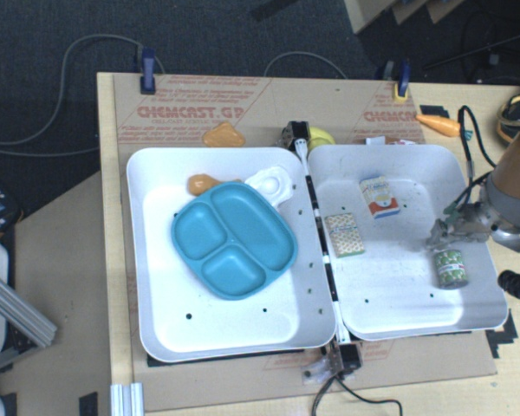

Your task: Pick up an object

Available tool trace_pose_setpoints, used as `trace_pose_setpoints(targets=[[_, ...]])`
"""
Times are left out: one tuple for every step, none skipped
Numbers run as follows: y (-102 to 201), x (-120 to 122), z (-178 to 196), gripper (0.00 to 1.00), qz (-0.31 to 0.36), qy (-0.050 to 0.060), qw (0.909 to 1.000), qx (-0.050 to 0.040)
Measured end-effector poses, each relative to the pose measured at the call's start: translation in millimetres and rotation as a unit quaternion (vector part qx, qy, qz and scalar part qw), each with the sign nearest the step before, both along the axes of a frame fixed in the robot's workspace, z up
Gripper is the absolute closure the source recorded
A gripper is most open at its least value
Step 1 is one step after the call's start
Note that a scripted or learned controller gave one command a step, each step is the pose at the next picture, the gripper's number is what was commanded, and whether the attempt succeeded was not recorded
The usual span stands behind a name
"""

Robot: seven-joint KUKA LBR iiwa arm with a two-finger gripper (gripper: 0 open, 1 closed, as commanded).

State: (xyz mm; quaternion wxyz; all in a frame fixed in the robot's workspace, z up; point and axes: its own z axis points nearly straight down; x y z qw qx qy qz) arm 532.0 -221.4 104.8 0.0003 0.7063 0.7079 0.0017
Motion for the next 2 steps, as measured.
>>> trace_pose_setpoints(targets=[[0.1, 0.4, 9.7, 1.00, 0.000, -0.001, 1.0000, -0.0002], [0.0, 0.8, 19.4, 1.00, 0.000, -0.002, 1.0000, -0.0009]])
